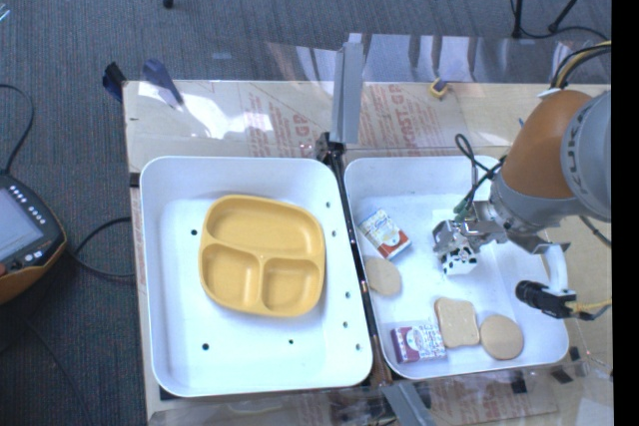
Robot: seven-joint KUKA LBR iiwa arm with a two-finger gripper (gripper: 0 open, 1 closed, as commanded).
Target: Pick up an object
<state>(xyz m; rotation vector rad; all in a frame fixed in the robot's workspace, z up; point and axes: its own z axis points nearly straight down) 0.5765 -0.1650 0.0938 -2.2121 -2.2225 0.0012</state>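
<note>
My gripper [456, 247] is low in the middle of the right bin [419, 177], reaching in from the right. Just under its tip is a small black-and-white thing [460, 262]; I cannot tell whether it is held. To the gripper's left lies a small red-and-white carton [384, 232], and a round tan biscuit [382, 276] sits below that. Near the bin's front edge are a slice of toast [457, 322], another round biscuit [501, 337] and a maroon box [417, 343].
The left bin [175, 185] holds a yellow divided plate [264, 254]. An upright metal post [345, 105] rises behind the gap between the bins. The arm's orange band [544, 150] hangs over the right bin's far right corner.
</note>
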